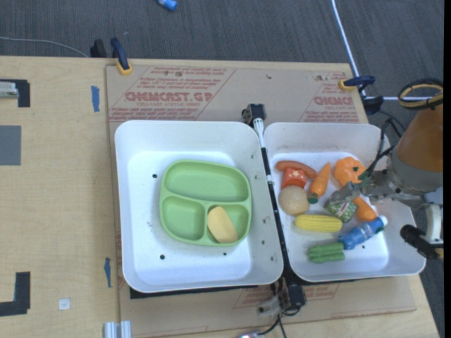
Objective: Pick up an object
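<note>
So, camera view: gripper (350,201) low in right bin (394,259), right-centre of frame, down among toys. Can't tell how wide it's open or whether it has anything. Touching or just over green crumpled item (341,209), between orange pepper (347,168) and blue bottle (362,233). Corn (318,223) just left.

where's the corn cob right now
In the camera view the corn cob lies in the right bin, near its middle, just below the round potato and above the green vegetable, with the blue bottle to its right.
</note>
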{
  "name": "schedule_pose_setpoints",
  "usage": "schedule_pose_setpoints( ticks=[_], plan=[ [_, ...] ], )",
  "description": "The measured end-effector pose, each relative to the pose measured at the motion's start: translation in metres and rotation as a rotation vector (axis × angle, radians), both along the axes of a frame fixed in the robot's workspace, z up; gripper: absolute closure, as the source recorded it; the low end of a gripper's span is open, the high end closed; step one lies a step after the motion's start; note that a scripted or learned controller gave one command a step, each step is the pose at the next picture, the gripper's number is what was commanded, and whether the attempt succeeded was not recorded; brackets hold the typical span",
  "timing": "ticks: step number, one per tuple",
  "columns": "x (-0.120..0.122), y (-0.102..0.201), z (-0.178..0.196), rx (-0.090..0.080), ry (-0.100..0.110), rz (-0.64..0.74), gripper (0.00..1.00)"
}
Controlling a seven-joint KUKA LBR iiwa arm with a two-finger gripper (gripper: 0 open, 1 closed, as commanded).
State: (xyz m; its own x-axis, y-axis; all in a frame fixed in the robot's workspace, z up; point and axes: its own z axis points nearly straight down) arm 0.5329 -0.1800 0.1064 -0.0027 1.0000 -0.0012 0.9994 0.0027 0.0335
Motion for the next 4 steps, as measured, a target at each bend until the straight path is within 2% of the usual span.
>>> schedule_pose_setpoints(
  ticks=[2, 3, 4],
  plan=[
    [-0.004, 0.002, -0.001, 0.002, 0.002, 0.001, 0.00],
    [-0.025, 0.017, -0.017, 0.000, 0.022, 0.000, 0.00],
    [-0.026, 0.014, -0.009, -0.007, 0.022, -0.004, 1.00]
  ],
)
